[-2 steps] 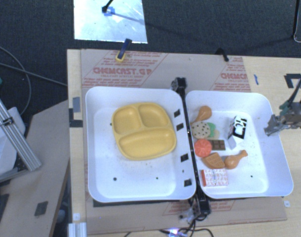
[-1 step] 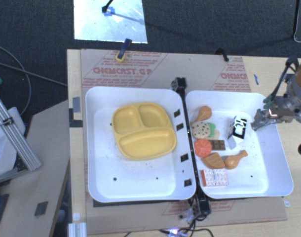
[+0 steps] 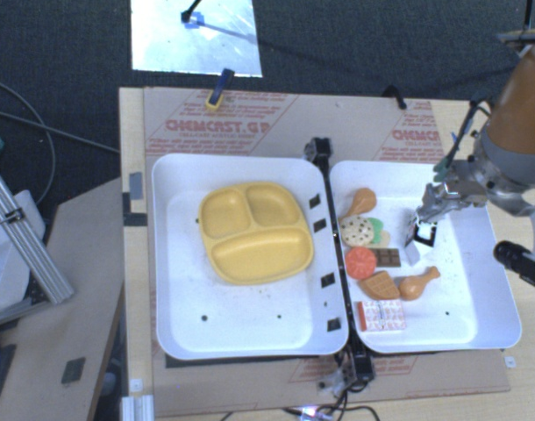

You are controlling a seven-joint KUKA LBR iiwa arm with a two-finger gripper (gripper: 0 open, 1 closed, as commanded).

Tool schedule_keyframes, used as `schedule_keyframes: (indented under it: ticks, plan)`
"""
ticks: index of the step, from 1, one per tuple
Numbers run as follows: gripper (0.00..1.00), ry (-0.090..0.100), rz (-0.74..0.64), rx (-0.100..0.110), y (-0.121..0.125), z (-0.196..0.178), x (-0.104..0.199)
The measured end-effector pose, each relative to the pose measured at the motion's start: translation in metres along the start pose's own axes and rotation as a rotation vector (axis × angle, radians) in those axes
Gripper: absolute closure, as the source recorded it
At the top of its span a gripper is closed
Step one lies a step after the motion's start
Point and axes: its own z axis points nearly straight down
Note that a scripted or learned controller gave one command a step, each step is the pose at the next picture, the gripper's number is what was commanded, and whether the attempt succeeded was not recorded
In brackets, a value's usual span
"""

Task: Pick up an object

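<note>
Gripper hung over the right bin, fingertips down near its middle with nothing seen between them; finger state was too small and dark to call, cannot tell. Just left and below it sat the toy food cluster: chocolate bar, tomato, cookie, upper drumstick, lower drumstick, orange-brown piece and a red-patterned white packet nearest the front wall. Left bin held a yellow divided plate, well apart from the arm.
</note>
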Motion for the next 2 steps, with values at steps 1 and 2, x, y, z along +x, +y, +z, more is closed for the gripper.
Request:
schedule_keyframes:
  ticks: [1,2]
  plan:
    - [1.0,0.003,-0.002,0.004,-0.03,0.027,0.071]
    - [1.0,0.002,-0.002,-0.007,-0.051,-0.048,0.113]
